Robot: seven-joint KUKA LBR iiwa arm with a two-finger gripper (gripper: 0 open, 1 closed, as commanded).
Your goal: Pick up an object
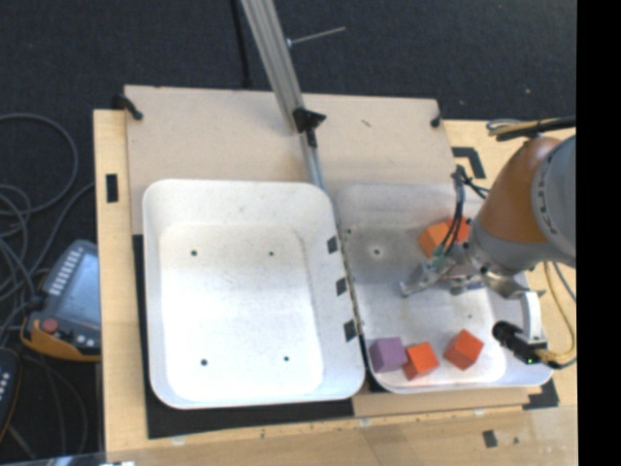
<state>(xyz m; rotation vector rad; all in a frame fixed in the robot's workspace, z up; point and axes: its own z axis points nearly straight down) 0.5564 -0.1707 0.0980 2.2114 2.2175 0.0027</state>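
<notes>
Orange block [439,235] sits in right bin [388,221], upper part, partly hidden by arm [524,212]; gripper [427,282] hangs just below-left of it, nothing visibly between fingers, and can't tell if open or shut. Block prob. light, rigid, non-fragile w/ flat faces: grip across two opposite sides. Purple block [387,353] & two more orange ones [421,359] lie near front edge.

Three orange blocks [464,349] and a purple one [388,353] (right bin [388,212])

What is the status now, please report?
Gripper low in right bin, fingers unclear. Orange block beside it, not held. Purple block, two orange blocks near front wall.
</notes>
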